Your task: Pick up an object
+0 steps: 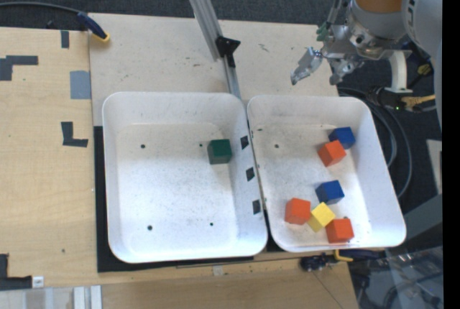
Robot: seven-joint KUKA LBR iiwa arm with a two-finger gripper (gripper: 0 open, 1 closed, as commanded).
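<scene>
A dark green cube (pixel 220 151) lies alone in the left bin (pixel 122 121), near its back right. The right bin (pixel 374 157) holds several cubes: a blue one (pixel 343 136) touching an orange one (pixel 331 153) near the right wall, and another blue one (pixel 330 191) above a front cluster of an orange cube (pixel 297 211), a yellow cube (pixel 322 216) and an orange cube (pixel 339 230). My gripper (pixel 320 70) hangs high over the bench just behind the right bin's back rim, open, with nothing between its fingers.
A slanted metal rail (pixel 205 6) runs down to the gap between the bins. A blue and yellow cable end (pixel 93 27) lies on the bench at the back left. Black cables (pixel 392 121) trail along the right bin's right side.
</scene>
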